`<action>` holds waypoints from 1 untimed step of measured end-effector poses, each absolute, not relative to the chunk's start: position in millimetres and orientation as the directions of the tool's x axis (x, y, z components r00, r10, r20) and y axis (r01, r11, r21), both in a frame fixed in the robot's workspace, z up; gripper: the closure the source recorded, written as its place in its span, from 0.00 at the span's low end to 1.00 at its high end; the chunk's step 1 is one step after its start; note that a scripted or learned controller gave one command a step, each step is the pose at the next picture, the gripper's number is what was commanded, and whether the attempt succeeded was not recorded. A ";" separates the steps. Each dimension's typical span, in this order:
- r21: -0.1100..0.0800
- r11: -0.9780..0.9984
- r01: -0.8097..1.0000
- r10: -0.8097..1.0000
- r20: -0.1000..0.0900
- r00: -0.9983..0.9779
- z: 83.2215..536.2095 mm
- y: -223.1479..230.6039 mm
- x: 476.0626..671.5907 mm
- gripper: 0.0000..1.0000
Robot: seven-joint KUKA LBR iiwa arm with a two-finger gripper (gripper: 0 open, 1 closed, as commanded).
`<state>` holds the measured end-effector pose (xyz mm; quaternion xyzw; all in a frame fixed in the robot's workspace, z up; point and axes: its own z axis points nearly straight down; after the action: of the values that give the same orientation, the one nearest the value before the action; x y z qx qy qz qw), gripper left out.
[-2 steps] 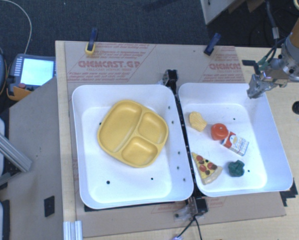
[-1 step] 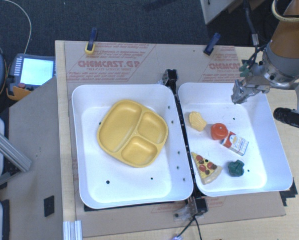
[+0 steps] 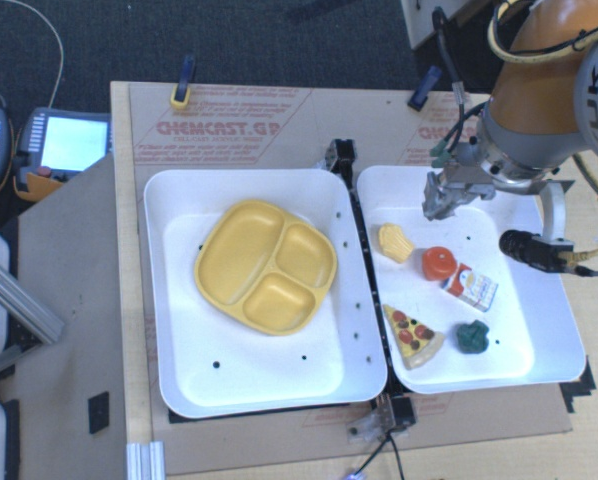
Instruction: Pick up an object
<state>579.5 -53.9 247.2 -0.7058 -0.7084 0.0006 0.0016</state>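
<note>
The right bin holds several toy foods: a yellow corn-like piece, a red tomato, a red and white carton, a pizza slice and a green broccoli piece. My gripper hangs over the back part of that bin, above and to the right of the yellow piece and just behind the tomato. Nothing shows between its fingers. The fingers are seen from above and are too small to read.
The left bin carries a yellow divided plate. A black clamp sits at the back where the two bins meet. The grey and orange arm fills the upper right, with a black cable fitting over the right bin.
</note>
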 end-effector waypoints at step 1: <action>-0.002 0.001 1.000 1.000 0.000 -0.001 233.4 -9.2 569.1 1.00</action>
<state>569.1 -9.2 233.4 -0.7067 -0.7075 0.0007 0.0010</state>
